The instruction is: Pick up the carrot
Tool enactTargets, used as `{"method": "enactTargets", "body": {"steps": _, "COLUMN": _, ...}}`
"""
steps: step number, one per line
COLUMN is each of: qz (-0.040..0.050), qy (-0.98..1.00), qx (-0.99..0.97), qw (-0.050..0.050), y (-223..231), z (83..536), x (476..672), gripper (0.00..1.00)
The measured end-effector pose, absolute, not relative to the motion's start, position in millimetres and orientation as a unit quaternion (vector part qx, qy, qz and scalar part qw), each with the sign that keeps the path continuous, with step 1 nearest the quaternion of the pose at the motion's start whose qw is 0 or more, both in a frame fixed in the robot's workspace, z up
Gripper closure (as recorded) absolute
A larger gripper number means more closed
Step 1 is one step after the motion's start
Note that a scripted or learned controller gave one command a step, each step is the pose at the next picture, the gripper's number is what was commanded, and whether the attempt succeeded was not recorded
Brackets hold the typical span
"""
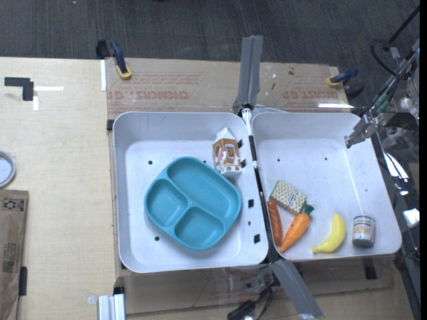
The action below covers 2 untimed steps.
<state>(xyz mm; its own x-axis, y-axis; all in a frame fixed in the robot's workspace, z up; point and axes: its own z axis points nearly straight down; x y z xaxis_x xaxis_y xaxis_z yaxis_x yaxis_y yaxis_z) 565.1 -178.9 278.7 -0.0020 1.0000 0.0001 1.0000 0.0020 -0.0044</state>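
The carrot (295,230) is orange with a green top. It lies slanted in the right bin (320,153), near the front left corner, with the green end pointing up and to the right. A red sausage (274,220) lies against its left side, and a patterned cracker box (288,196) sits just behind it. My gripper (358,133) hovers at the right bin's far right rim, well away from the carrot, with nothing seen in it.
A banana (331,235) and a small can (363,231) lie to the right of the carrot along the front wall. The left bin (130,179) holds a blue divided plate (193,203) and a small carton (227,155). Clamps and cables sit at the back right.
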Motion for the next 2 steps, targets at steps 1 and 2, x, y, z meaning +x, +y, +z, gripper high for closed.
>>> {"method": "enactTargets", "body": {"steps": 1, "qz": 0.0015, "qy": -0.657, "qx": -0.754, "qw": 0.002, "y": -205, "z": 273, "x": 551.8, "gripper": 0.00}}
{"method": "enactTargets", "body": {"steps": 2, "qz": 0.0021, "qy": -0.596, "qx": -0.803, "qw": 0.002, "y": -132, "z": 108, "x": 537.8, "gripper": 0.00}}
